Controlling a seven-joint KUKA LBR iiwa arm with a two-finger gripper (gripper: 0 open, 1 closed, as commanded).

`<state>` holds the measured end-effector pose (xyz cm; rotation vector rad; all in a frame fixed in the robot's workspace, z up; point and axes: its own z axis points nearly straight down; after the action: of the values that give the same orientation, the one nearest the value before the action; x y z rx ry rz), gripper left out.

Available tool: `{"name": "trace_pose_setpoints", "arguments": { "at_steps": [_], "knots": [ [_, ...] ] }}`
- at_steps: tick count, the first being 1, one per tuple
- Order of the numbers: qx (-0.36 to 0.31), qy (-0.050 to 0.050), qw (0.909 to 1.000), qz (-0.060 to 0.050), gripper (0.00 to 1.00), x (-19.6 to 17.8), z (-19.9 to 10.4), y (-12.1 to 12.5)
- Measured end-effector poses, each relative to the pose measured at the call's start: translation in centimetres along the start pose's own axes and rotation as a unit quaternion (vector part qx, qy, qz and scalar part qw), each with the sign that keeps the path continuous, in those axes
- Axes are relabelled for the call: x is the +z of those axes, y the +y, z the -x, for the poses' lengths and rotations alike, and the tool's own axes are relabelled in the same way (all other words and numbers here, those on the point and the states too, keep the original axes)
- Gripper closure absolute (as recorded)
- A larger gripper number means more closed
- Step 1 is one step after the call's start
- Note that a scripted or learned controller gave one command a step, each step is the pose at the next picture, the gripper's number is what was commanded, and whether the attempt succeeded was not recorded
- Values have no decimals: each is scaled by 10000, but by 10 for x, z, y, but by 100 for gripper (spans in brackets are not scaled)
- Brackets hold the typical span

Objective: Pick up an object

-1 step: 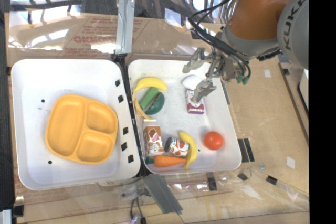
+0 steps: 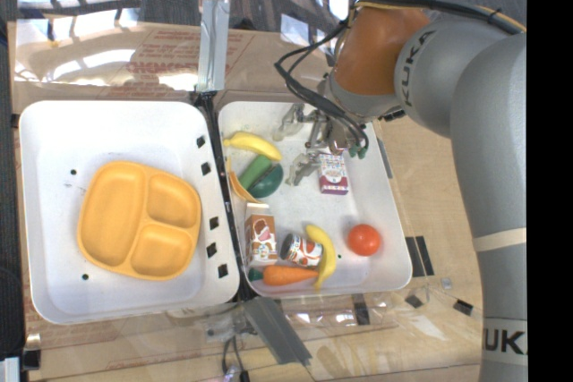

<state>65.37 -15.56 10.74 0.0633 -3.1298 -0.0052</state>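
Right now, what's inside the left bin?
The left bin holds a yellow divided tray, lying flat with three compartments. Whatever lies beneath the tray is covered.

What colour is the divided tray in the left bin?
Yellow-orange; the divided tray shows plainly in the camera view.

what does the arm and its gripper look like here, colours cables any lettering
The arm is thick, rounded and grey, with a glossy orange band above the wrist. Black KUKA lettering sits beside the band, with more near the base. Thin black cables loop around the wrist. The gripper is slim, bare silvery metal.
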Motion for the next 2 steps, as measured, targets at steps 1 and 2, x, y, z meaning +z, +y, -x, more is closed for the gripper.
{"name": "trace_pose_setpoints", "arguments": {
  "at_steps": [1, 2],
  "knots": [
    [-566, -70, 9984, -16, 0, 4, 7, 59],
    [-1547, -87, 9879, -45, 0, -70, 4, 7]
  ]
}}
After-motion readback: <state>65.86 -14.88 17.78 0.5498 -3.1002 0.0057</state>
